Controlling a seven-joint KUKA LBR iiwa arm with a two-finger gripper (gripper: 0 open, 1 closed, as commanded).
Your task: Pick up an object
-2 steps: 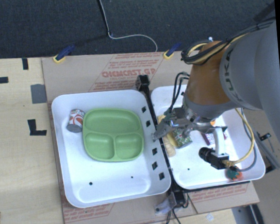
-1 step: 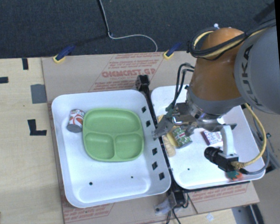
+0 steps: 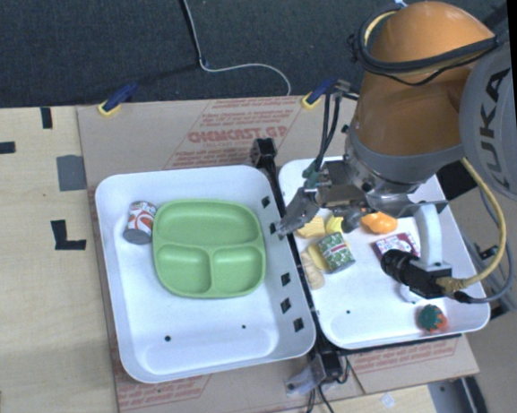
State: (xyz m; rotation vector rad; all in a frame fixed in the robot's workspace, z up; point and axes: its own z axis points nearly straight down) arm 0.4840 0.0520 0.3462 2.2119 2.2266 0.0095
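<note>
Against the divider, claw [image 3: 305,208]

Small green packet [image 3: 337,252] lying flat in right bin, orange piece [image 3: 380,224] nearby

Two white bins, one on the left [image 3: 121,285] and one on the right [image 3: 368,326], are set side by side on a cardboard sheet [image 3: 225,128]. The sheet is laid on the wooden surface [image 3: 32,293], beyond which dark carpet [image 3: 73,37] is crossed by a white cable [image 3: 205,57].
</note>
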